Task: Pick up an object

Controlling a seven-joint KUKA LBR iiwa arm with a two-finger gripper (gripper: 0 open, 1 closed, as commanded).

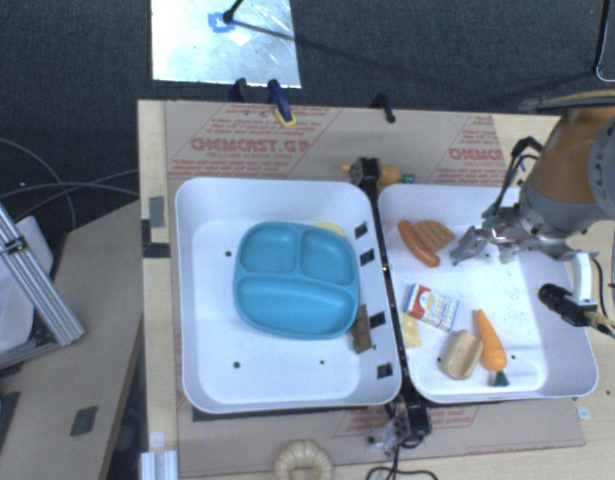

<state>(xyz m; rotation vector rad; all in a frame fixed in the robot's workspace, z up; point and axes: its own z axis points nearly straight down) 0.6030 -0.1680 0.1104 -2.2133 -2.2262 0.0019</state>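
While the arm (577, 163) reaches in over the right bin (562, 373), its gripper (474, 245) hangs low above the bin's upper part with nothing visibly between its fingers; whether it is open or closed cannot be told. Just to the gripper's left lie a hot dog (418, 243) and a piece of toast (435, 234). Below it sit a small printed box (431, 306), a carrot (490, 340) and a tan block (460, 354). Well to its left, a blue divided plate (295, 278) fills the left bin (212, 368).

The grey arm (587, 168) reaches in from the right, orange band showing. Its gripper (474, 245) hangs low, angled leftward.
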